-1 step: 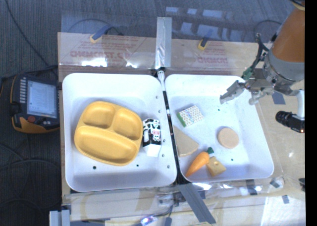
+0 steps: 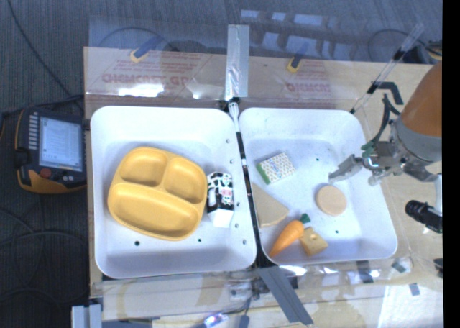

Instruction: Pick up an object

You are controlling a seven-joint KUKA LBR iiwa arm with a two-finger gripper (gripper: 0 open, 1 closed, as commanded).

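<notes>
Look at the gripper point(image 2: 357, 164) at the right of the frame: your fingers point(image 2: 343, 169) stand apart, with nothing between them, hanging over the right side of the right bin point(image 2: 374, 197). One grey finger points left and down toward the bin floor; the other sits closer to the bin's right wall. Behind them the grey wrist and its orange band rise toward the upper right edge.

Just below and left of the fingers, you have a round tan disc point(image 2: 331, 200) lying flat, apart from them. Further down sits a carrot point(image 2: 286, 235) with a small yellow cheese wedge point(image 2: 313, 242) just beside it. A tan slice of bread point(image 2: 267, 206) lies against the bin's left wall, and a green-and-white dotted box point(image 2: 277, 167) lies above it.

In the left bin point(image 2: 108, 125) you see a yellow divided plate point(image 2: 157, 190), and a black-and-white cow-patterned carton point(image 2: 221, 196) touching its right side. A handheld control pad point(image 2: 49, 148) lies at the far left, off the table.
</notes>
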